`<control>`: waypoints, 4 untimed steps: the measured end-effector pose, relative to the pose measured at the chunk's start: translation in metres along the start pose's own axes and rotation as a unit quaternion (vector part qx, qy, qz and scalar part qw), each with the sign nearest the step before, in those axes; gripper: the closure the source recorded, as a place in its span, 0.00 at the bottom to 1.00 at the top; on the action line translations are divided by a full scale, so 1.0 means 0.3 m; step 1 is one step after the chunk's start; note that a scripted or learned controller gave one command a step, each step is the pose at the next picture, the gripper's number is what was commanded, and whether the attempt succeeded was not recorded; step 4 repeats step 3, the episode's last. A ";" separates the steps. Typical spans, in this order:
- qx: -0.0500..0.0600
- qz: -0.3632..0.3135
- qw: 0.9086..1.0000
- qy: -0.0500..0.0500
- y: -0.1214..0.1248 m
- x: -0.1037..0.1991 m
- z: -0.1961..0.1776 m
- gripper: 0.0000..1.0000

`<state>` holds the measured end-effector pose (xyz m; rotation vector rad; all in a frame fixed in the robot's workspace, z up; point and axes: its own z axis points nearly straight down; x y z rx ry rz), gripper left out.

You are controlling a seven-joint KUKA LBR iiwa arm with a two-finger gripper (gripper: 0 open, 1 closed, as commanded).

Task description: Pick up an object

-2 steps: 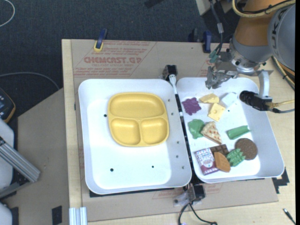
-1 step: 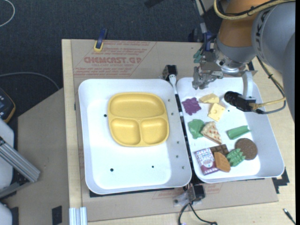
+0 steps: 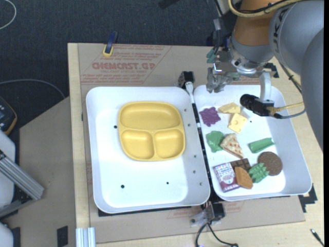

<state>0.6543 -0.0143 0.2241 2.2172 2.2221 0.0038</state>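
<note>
My gripper [image 3: 216, 86] hangs over the far left corner of the right bin [image 3: 298, 161], open, with nothing between its fingers. Just in front of it lie a purple grape bunch [image 3: 209, 116] and two yellow cheese pieces [image 3: 230, 108] [image 3: 237, 122]. Nearer the front are a green leafy piece [image 3: 215, 138], a pizza slice [image 3: 232, 145], a green pickle [image 3: 260, 144], a brown cookie [image 3: 271, 162], a red packet [image 3: 224, 175], a brown bar [image 3: 240, 164], an orange-brown piece [image 3: 243, 178] and a green broccoli piece [image 3: 259, 173].
The left bin [image 3: 103, 153] holds a yellow divided tray [image 3: 151, 130]. A black part with a cable [image 3: 255, 105] juts over the right bin's far side beside the wrist. The grey arm [image 3: 303, 30] covers the upper right. A blue and yellow clip [image 3: 109, 44] sits on the board behind.
</note>
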 end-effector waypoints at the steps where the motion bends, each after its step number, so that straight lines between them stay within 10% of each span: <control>1: 0.001 0.001 1.000 0.000 -0.031 -0.026 -0.039 1.00; 4: 0.004 0.002 1.000 0.000 -0.061 -0.033 -0.008 1.00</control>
